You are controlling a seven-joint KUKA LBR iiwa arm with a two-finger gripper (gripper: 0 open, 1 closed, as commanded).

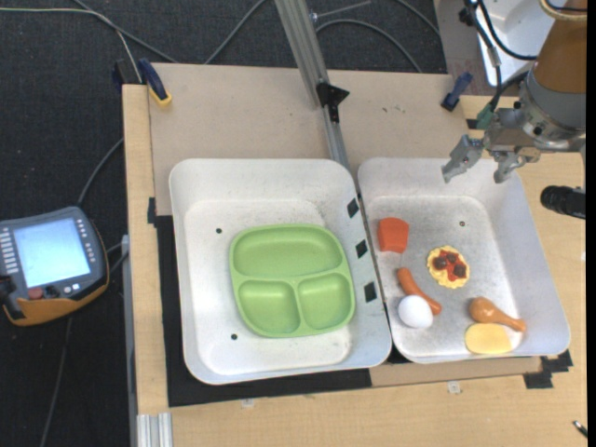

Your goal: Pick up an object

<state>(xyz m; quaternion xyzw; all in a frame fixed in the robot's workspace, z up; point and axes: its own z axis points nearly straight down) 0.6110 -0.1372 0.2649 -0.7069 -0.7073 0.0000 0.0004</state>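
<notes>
The right bin [521, 250] holds several toy foods: an orange cup [393, 235], a small pizza [449, 266], a sausage [417, 288], a white egg [415, 312], a chicken drumstick [494, 313] and a yellow piece [490, 340]. My gripper [482, 160] hangs above the bin's far rim, well back from the foods. Its two grey fingers [459, 159] are spread apart and open, with nothing between them.
The left bin [196, 250] holds a green divided plate [291, 279]. A metal pole [307, 54] slants down to the gap between the bins. Blue clamps [155, 83] sit on the bench's back corners. A teach pendant [47, 264] lies at the far left.
</notes>
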